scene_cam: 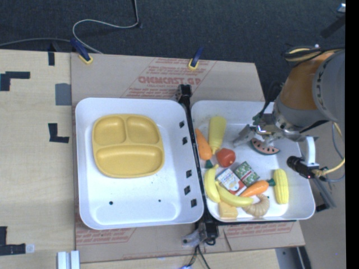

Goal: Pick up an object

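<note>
Two shallow white bins sit side by side on a wooden surface (33, 167) covered partly by a cardboard sheet (162, 80). The left bin (90, 206) holds a yellow divided plate (128, 145) with three compartments, lying flat toward the bin's far end.

The right bin (300, 203) is full of toy food. A watermelon slice (265, 146), red with dark seeds and a thin green rind, lies near the bin's right wall. To its left are a yellow bottle-shaped piece (216, 132), an orange carrot (203, 144) beside the dividing wall, and a red tomato (225, 157). Nearer the front lie a banana (230, 196), a small red and white packet (228, 179), a green packet (245, 172), a second carrot (255, 189), a corn cob (280, 186), a tan lumpy piece (259, 207) and a yellow block (227, 209).

The grey arm (311, 94) with its orange band reaches in from the right. Its gripper (262, 132) hangs directly over the watermelon slice, metal fingers (242, 134) spread apart, one pointing left toward the yellow bottle. Nothing is between them. I cannot tell whether the gripper touches the slice or sits just above it.
</note>
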You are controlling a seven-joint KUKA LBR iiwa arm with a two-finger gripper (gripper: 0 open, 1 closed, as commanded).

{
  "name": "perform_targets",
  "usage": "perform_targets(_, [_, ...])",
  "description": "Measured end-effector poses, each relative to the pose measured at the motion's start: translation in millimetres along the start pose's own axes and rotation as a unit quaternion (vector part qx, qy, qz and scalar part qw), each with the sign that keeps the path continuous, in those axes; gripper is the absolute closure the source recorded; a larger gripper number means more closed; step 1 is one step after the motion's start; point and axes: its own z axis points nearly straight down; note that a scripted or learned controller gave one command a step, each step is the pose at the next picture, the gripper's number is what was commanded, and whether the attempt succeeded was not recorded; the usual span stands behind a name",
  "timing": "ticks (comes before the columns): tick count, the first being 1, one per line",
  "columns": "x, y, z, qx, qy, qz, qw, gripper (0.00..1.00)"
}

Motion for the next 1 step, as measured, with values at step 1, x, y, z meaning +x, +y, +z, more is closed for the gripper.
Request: perform_targets(1, [25.9, 29.0, 40.0, -0.004, -0.002, 0.0, 1.0, 0.0])
